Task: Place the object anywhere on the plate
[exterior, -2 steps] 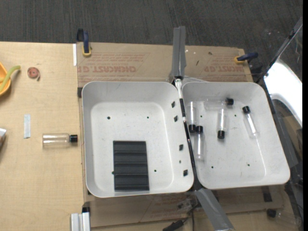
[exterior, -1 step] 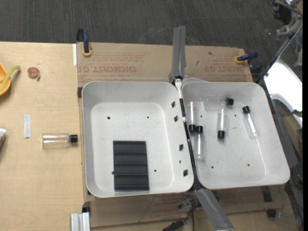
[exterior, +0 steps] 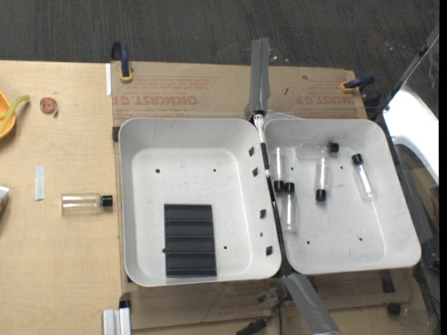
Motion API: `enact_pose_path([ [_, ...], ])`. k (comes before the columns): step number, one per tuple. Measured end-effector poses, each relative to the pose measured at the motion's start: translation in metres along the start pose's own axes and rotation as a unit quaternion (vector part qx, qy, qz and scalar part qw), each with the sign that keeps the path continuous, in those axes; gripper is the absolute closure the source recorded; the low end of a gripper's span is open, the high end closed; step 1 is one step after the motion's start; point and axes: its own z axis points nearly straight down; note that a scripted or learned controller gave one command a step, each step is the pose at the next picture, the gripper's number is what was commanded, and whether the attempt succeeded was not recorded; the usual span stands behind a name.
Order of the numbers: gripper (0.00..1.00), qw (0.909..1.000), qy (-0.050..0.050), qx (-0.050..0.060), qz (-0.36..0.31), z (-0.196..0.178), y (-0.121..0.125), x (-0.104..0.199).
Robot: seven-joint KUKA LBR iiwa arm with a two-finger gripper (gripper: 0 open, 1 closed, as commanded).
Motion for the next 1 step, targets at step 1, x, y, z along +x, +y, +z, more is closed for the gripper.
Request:
enact_pose_path([
  [1,0.00,1.0000,0.000,0.000,-0.009,-0.0003,-0.0118,-0.0568],
])
